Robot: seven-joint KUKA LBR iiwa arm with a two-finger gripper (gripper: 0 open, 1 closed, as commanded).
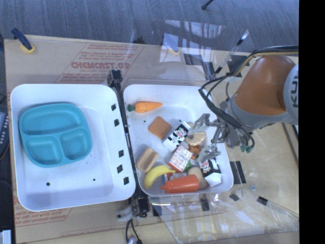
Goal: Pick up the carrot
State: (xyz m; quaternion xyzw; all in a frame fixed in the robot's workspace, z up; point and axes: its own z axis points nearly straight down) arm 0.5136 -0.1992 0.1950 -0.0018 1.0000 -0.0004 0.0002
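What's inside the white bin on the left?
The left bin holds a blue divided tray with three compartments, lying flat. A few dark specks dot the bin's bare floor. Whatever lies under the tray is covered. The carrot is in the other bin.

You had bright, even light across the bench, w/ a cool bluish cast. Strong glare sat on the clear plastic sheet [203, 32] at top centre, and more streaks ran along the sheet near the bottom right. Both white bins [66, 187] were near blown out, so edges lacked detail. Shadows were soft & short, e.g. under the blue tray [53, 133]. The arm [264, 88] looked slightly soft. Overall pic was low-res & a bit grainy; small labels on the packets [179, 159] weren't readable.
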